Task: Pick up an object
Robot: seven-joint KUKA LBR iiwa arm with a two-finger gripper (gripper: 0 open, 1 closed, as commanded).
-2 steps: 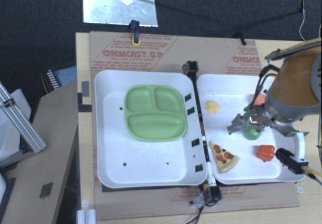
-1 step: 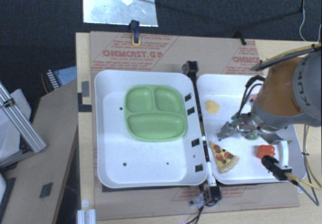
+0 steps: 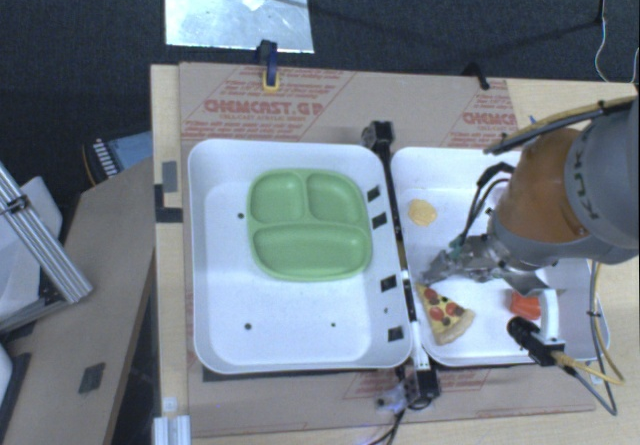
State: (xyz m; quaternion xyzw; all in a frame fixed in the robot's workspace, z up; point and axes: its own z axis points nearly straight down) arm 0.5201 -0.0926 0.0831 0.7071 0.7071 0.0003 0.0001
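right bin (image 3: 440, 165): pizza slice (image 3: 446, 313) front-left, yellow chip (image 3: 423, 213) mid-left, orange piece (image 3: 525, 306) under arm | gripper (image 3: 440, 269) just above pizza, finger state cannot tell, nothing seen held | open floor behind chip | pizza tip toward back-left, crust front-right | left bin (image 3: 215, 333): green tray (image 3: 308, 225)

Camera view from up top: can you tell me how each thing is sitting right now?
green plate: flat, right way up, in the left bin.
pizza slice: lying flat in the right bin, near its front edge.
yellow piece: lying flat in the right bin.
orange piece: partly hidden beside the arm.
end effector: low over the right bin, just above the pizza slice, holding nothing visible.
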